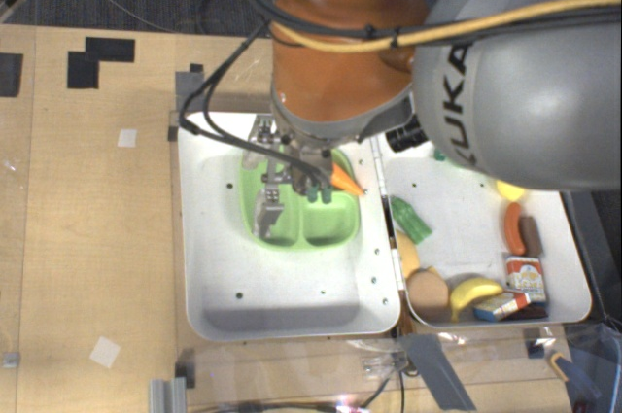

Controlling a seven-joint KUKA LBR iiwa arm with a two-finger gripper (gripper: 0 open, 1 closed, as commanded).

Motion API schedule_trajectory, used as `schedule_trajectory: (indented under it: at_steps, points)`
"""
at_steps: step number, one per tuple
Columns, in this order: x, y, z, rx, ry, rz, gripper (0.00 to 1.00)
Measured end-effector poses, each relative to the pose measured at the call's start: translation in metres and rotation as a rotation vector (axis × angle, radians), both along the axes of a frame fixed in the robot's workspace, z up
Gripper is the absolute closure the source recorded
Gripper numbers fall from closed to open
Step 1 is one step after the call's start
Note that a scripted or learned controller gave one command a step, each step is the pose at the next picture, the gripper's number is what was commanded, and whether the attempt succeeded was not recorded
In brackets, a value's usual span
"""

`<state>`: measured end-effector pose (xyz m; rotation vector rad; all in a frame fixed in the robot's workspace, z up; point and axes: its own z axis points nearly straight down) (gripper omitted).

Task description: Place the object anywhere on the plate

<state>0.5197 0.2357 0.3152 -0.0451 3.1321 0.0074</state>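
A green two-part plate [330, 224] lies in the left white bin [209, 236]. My gripper [292, 200] hangs low over the plate's back half, under the orange wrist band. Its fingers stand apart, one silver finger [266, 210] on the left and a dark one [313, 189] on the right, and green plate shows between them. An orange carrot-like object [346, 180] pokes out just right of the dark finger at the plate's back right rim. Its other end is hidden under the wrist.
The right bin [457, 197] holds a green item [410, 223], a red sausage [512, 226], a brown one [531, 235], a small can [525, 274], a banana [475, 292] and a tan round thing [428, 289]. The arm covers both bins' back parts.
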Motion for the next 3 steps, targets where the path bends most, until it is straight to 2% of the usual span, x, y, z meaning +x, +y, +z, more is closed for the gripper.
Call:
schedule_trajectory:
  at_steps: [1,2,3]
  points:
    - [0.002,0.001,0.013,0.005,-0.009,0.0,1.0]
    - [0.002,0.001,0.013,0.005,-0.008,0.0,0.0]
    - [0.004,0.002,0.026,0.009,-0.017,-0.001,1.0]
